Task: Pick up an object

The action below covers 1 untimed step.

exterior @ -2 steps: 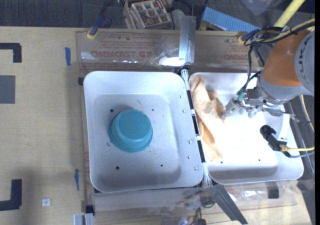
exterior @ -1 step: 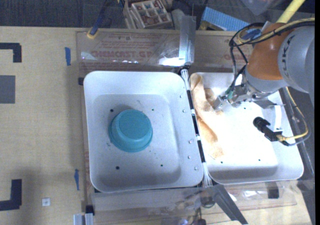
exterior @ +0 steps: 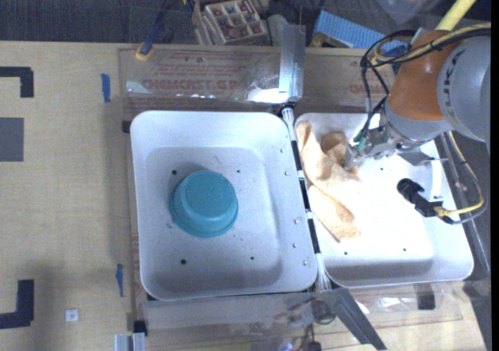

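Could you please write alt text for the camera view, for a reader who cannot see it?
A grey robot arm with an orange band reaches in from the right, its gripper down at a crumpled tan cloth lying along the left side of the right white bin. The left white bin holds an upside-down teal bowl near its middle.

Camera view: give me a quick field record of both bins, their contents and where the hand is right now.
left bin: holds a teal bowl, upside down, near the middle
right bin: holds a tan cloth, crumpled along the left side
hand: low over the upper part of the cloth, at or touching it
arm: reaches in from the right, over the right bin
grasp: cannot tell whether the cloth is held
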Each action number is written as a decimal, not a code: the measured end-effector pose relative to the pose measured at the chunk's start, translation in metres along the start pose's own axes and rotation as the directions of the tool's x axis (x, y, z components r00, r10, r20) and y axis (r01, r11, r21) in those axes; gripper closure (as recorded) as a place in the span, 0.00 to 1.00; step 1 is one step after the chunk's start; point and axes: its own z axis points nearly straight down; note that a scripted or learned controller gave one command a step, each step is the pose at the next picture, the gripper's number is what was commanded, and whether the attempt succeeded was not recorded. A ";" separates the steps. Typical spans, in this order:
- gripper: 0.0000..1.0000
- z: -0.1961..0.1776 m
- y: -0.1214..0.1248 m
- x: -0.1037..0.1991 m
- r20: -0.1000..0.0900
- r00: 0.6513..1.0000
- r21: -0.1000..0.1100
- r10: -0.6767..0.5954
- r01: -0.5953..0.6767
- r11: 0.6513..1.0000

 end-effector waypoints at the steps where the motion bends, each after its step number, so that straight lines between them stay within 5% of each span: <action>1: 1.00 -0.083 0.033 0.023 -0.006 0.997 0.015 -0.070 0.071 0.997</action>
